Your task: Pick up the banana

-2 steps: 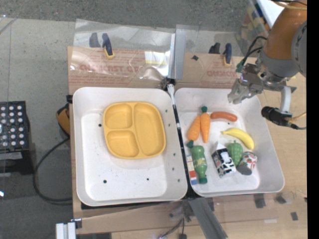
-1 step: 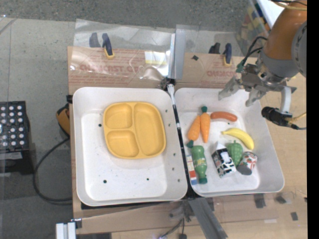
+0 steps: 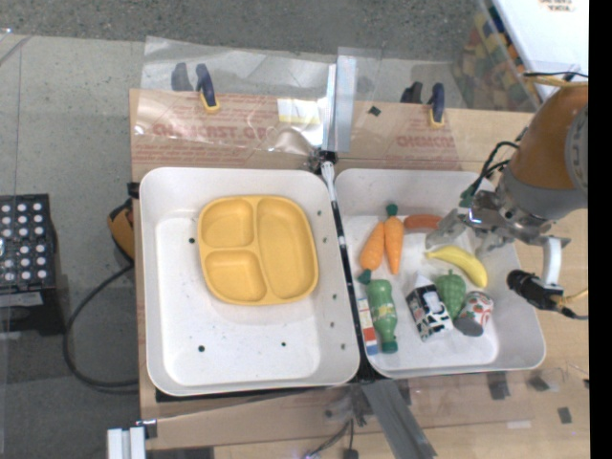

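Observation:
The yellow banana [image 3: 460, 263] lies in the right bin [image 3: 512, 352], near its right side, curving from upper left to lower right. My gripper [image 3: 470, 233] hangs just above the banana's far edge, with the grey wrist and orange band behind it to the right. Its fingers [image 3: 448, 226] stand apart, open, and nothing is between them. The banana rests on the bin floor.
Around the banana lie two carrots [image 3: 382, 244], a reddish piece [image 3: 421, 222], a green bottle [image 3: 382, 314], a green pepper [image 3: 451, 293], a black-and-white carton [image 3: 430, 312] and a small can [image 3: 475, 314]. The left bin [image 3: 172, 342] holds a yellow divided plate [image 3: 258, 249].

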